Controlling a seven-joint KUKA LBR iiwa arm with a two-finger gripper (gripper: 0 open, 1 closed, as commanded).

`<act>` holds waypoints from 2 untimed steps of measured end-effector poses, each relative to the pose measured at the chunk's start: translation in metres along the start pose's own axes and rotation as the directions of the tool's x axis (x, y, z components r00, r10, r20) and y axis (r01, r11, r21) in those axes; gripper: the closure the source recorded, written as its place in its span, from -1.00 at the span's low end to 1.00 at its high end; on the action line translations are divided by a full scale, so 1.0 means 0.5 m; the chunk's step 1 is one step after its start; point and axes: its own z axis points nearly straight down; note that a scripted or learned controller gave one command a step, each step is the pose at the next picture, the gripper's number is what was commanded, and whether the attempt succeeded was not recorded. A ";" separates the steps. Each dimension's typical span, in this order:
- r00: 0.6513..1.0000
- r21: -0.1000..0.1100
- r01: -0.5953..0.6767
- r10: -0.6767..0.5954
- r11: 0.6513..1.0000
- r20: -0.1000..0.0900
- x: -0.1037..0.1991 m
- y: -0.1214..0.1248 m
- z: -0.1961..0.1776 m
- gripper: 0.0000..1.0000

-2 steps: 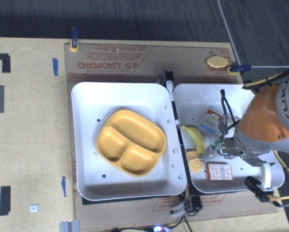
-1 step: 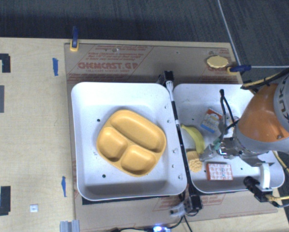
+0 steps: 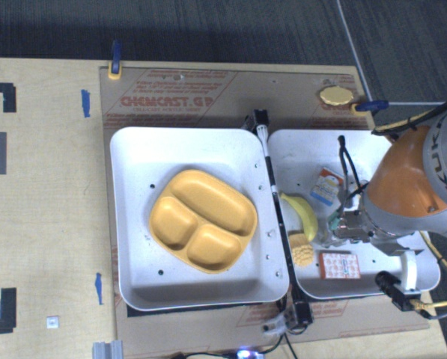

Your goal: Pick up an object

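The arm [image 3: 425, 178] is a thick, rounded limb with a smooth grey shell, and part of a dark letter shows on the shell near the frame's right edge. A wide, glossy orange band [image 3: 406, 182] bulges around it above the wrist. Below the band sits a grey collar, then a compact metal end effector [image 3: 348, 223] with dark and silvery parts. Thin black cables [image 3: 348, 167] loop up from the end effector along the orange band. A yellow and black cable [image 3: 403, 124] runs across the arm's upper side.
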 end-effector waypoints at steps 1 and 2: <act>1.000 -0.002 -0.003 0.003 1.000 0.006 -0.007 0.000 -0.001 -1.00; 1.000 0.002 0.003 -0.003 1.000 -0.004 -0.028 -0.001 0.019 -1.00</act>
